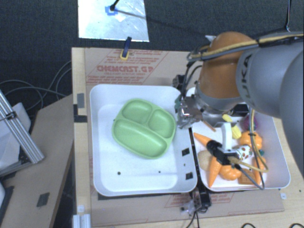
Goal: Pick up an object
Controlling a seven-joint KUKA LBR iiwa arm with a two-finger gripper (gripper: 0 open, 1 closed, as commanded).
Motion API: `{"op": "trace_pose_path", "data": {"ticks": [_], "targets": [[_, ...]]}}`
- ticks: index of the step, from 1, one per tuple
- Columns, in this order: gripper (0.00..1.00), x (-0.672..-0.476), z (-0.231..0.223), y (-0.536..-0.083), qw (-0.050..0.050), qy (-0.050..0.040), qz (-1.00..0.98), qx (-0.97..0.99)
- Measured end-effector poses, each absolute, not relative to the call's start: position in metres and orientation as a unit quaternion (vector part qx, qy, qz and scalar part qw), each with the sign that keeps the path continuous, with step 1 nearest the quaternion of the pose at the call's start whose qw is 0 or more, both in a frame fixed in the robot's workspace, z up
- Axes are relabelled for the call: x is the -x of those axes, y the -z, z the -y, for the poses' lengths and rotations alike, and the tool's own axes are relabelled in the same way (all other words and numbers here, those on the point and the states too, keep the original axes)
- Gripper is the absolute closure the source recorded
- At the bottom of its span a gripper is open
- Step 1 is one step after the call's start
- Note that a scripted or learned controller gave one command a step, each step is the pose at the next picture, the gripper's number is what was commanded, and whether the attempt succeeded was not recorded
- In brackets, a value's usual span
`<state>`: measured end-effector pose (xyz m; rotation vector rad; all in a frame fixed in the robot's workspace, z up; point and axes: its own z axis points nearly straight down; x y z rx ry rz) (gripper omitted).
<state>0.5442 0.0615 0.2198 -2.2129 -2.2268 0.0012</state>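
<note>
Tool (pixel 186 114) over bins' divide, finger state unclear; green plate (pixel 144 127) left bin (pixel 102 175).

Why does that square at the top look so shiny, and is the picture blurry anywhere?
In the camera view, the reflective sheet beyond the bench throws back glare and looks washed out; the arm is close to the lens and looks soft; the green divided plate is evenly lit with only faint shadow.

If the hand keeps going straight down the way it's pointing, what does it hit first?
Probably the rim between the two bins, or the orange carrot just right of it. The hand hangs over that edge, but depth is unclear from this slanted view.
</note>
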Motion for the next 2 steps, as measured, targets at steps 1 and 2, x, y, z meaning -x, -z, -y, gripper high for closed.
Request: {"op": "trace_pose_path", "data": {"ticks": [1, 2], "targets": [[1.0, -0.555, -0.063, -0.217, -0.001, 0.001, 0.709, 0.705], [1.0, -0.549, -0.058, -0.234, 0.0, 0.001, 0.707, 0.707]]}}
